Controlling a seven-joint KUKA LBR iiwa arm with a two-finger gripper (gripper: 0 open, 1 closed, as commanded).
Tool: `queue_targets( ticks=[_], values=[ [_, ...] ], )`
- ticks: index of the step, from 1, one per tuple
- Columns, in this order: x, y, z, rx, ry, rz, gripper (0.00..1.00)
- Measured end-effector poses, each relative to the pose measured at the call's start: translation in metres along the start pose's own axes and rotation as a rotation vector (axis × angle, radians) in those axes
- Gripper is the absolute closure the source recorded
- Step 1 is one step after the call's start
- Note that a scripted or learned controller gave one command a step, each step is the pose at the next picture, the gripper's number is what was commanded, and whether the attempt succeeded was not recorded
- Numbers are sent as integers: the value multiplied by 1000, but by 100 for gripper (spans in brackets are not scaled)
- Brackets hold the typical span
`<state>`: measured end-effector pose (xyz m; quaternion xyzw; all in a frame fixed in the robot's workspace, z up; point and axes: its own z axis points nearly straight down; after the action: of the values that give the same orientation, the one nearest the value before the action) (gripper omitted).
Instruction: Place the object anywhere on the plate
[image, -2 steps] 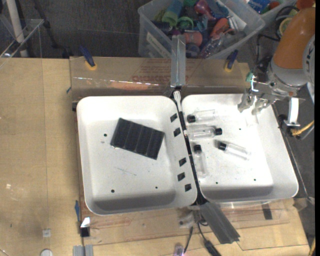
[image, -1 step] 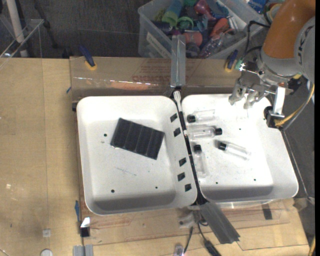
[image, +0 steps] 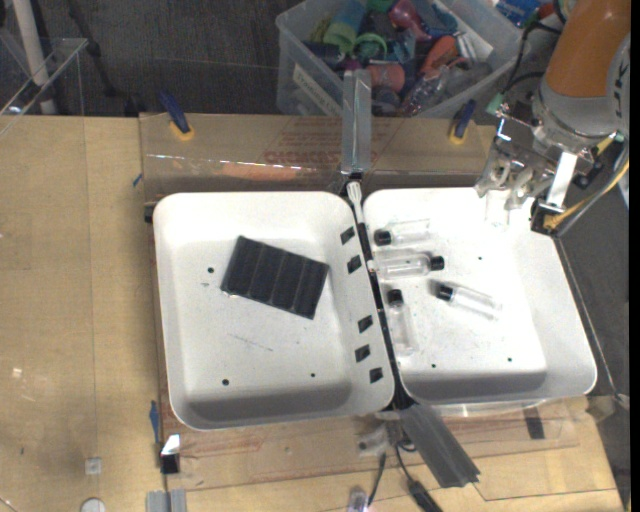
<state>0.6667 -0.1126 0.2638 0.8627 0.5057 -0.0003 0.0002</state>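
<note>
Hovering over the far right corner of the right bin, the end effector hangs below the orange-banded arm; whether it is spread or pressed together cannot be told. Four clear vials with black caps lie in the right bin's left half, at about seven o'clock from the end effector and well apart from it. In the left bin rests a dark ribbed plate, at roughly nine o'clock from the vials.
</note>
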Motion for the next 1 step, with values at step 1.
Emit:
queue_targets(
  ticks=[1],
  values=[
    [0, -34, -54, 0, 0, 216, 100]
  ],
)
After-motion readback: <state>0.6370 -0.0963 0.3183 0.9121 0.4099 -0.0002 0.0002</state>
